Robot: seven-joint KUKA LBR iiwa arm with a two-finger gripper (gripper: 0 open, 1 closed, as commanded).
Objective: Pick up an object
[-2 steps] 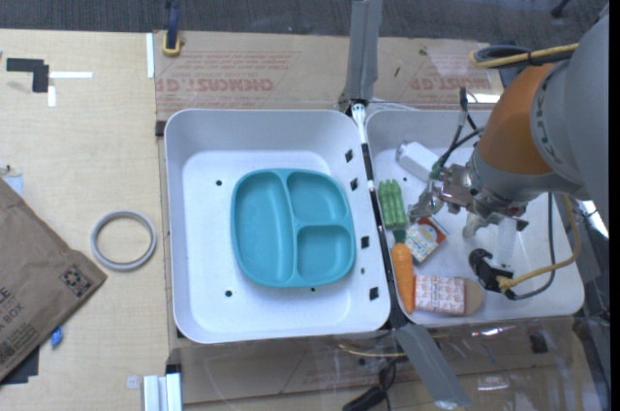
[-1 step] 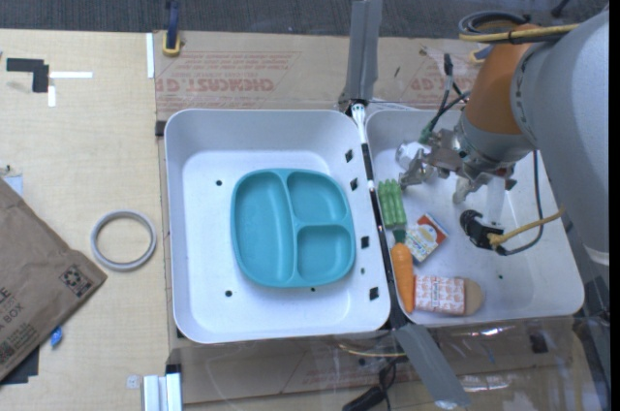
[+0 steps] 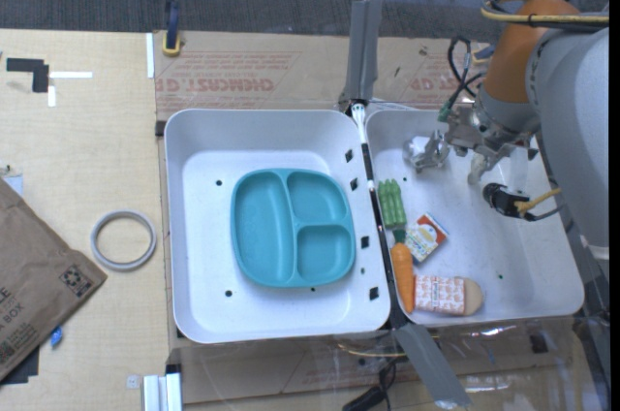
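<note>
In the right bin (image 3: 542, 288) lie a green toy vegetable (image 3: 390, 204), an orange carrot (image 3: 403, 275), a small orange-and-white packet (image 3: 424, 237) and a pink wafer-like block (image 3: 448, 295). They sit along the bin's left and front side. My gripper (image 3: 450, 160) hangs over the back of this bin, above and to the right of the green vegetable. Its fingers (image 3: 424, 152) are spread apart and open, with nothing between them. It touches none of the objects.
The left bin (image 3: 194, 205) holds a teal divided plate (image 3: 293, 227). A black part with a cable (image 3: 504, 198) hangs just right of the gripper. A tape ring (image 3: 123, 238) and a cardboard box (image 3: 39, 283) lie on the bench at left.
</note>
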